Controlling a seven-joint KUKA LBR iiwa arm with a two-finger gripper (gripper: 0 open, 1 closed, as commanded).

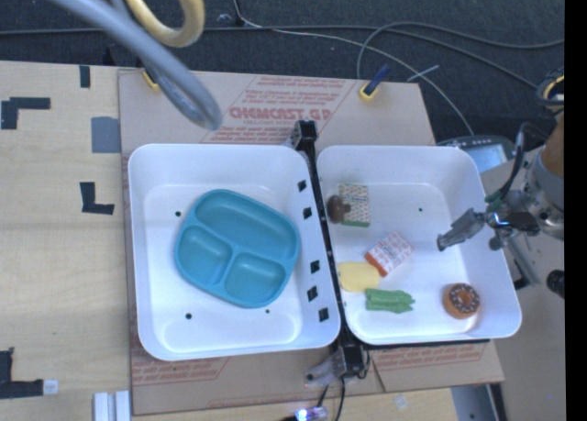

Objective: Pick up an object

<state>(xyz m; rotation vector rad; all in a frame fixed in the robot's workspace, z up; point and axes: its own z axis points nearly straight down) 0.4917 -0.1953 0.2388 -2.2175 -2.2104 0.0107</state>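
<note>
The right bin (431, 164) holds several small things. A tan and green box with a brown ball beside it (351, 204) lies near the divider. A red and white packet (390, 252) sits mid-bin, with a yellow piece (358, 275) and a green pod-like piece (390, 300) below it. A chocolate donut (460, 300) rests in the front right corner. My gripper (477, 229) hangs over the right bin's right rim, above and a little right of the donut, apart from every object.
The left bin (147, 227) bears a blue divided plate (238, 247). A black divider (316, 245) separates the bins. A grey hose and a yellow loop (156, 16) cross the upper left. Cables run along the back.
</note>
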